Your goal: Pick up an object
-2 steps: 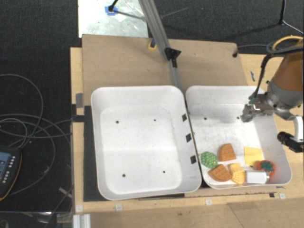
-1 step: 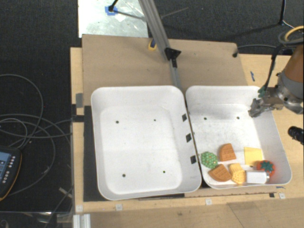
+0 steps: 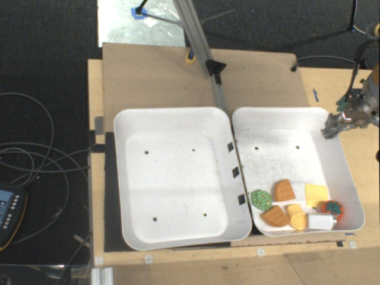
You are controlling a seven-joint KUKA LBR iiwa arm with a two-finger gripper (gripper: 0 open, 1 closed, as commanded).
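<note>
Hovering at the right bin's (image 3: 285,123) far-right rim, the gripper (image 3: 333,126) (finger state unclear) should descend squarely over one near-corner toy (image 3: 284,190).

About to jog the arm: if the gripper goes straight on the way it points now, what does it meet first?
The gripper points down-left over the right bin's rim. Likely first contact is that rim or the bare bin floor just inside it; the toy food lies nearer the front. Height is unclear.

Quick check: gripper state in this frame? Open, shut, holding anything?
Gripper: cannot be told whether open or shut; it sits over the right bin's far right rim, with nothing visible in it.
</note>
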